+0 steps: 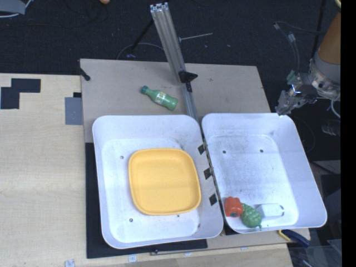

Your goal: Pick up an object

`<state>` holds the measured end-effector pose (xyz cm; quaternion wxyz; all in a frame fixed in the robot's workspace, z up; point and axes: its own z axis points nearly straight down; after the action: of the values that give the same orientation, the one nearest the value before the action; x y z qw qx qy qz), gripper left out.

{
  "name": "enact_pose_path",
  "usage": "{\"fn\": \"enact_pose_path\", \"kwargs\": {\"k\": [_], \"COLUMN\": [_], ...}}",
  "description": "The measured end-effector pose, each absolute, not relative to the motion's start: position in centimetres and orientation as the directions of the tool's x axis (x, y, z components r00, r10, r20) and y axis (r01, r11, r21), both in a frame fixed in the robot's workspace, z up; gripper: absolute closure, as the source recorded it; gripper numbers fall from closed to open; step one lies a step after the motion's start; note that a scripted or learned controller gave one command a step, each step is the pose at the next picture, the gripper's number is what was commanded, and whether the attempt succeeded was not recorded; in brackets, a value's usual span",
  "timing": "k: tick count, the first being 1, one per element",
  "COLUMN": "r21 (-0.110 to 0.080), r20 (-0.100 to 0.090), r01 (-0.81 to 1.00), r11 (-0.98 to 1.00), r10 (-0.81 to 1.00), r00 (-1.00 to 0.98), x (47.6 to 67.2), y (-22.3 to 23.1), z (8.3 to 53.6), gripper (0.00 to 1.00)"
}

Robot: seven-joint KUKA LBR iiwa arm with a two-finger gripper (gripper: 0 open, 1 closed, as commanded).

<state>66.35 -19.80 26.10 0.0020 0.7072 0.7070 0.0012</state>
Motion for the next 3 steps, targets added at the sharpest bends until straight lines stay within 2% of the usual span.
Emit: {"fn": "enact_pose_path", "kwargs": {"k": [2, 3], "r21": [0.0, -0.001], "r20": [0.001, 0.001], "r01": [1.0, 1.0], "r11": [0.004, 0.003], "r10": [1.0, 1.0], "r00": [-0.004, -0.003], "x": [66.3, 64.7], "y": [-8.9, -4.6], "z": [26.6, 25.6], "gripper": [1.0, 1.0]}}
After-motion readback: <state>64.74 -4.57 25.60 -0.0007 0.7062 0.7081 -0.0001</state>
